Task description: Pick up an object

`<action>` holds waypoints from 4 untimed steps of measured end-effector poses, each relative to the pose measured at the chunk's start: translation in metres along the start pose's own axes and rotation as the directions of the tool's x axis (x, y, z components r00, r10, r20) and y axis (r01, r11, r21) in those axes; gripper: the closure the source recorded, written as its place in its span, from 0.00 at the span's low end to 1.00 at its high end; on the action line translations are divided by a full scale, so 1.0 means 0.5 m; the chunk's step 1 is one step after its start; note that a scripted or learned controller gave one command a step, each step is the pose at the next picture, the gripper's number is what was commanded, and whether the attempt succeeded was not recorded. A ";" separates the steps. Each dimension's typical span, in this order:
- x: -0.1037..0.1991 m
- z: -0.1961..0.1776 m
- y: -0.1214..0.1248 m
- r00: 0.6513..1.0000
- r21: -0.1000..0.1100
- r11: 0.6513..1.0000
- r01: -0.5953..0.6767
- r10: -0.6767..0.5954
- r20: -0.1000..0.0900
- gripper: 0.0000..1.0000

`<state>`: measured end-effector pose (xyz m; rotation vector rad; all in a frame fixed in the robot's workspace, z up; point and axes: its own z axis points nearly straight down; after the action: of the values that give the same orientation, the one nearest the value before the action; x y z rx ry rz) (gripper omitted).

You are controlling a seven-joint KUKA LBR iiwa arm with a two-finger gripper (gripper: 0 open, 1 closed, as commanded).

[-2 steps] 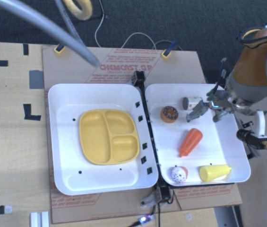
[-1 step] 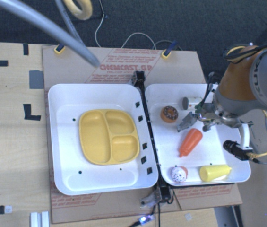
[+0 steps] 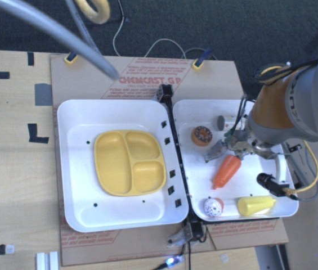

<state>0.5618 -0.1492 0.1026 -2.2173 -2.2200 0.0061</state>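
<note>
Nearest the camera, along the near wall of the right bin (image 3: 294,210), lie a yellow block (image 3: 255,205) and, to its left, a small white ball with red markings (image 3: 213,207); the two sit near each other but apart; a black cable end (image 3: 267,181) hangs just above the yellow block, near the bin's right side.

Mid-bin: an orange carrot-shaped toy (image 3: 226,171) lies tilted, narrow end toward the near-left, broad end up against the gripper (image 3: 230,148); the gripper sits at the carrot's upper end, touching or just over it; whether its pincer is open, closed or clamped on the carrot I cannot tell, since the wrist hardware covers that spot.

Further back in the same bin, a brown doughnut-like round piece (image 3: 202,135) rests beside the dividing wall; a small grey cylinder (image 3: 220,122) lies just to its right, near the arm.

The grey arm with its orange band (image 3: 268,108) comes in from the right, bulking over the bin's right half.

Left bin (image 3: 68,151): a yellow divided plate (image 3: 129,162), three compartments, sits roughly central and flat.

Farthest: cardboard sheet with red print (image 3: 147,77) under both bins; a grey pole (image 3: 46,24) crosses the upper left; a yellowish loop (image 3: 89,0) sits at the top edge against dark carpet.
</note>
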 end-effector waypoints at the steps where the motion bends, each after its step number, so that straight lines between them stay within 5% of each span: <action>1: 0.002 -0.025 0.001 1.000 -0.002 1.000 0.002 -0.002 0.000 1.00; 4: 0.011 -0.343 0.010 1.000 -0.009 1.000 0.001 -0.001 0.001 1.00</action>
<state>0.5675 -0.1437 0.2742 -2.2216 -2.2259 -0.0024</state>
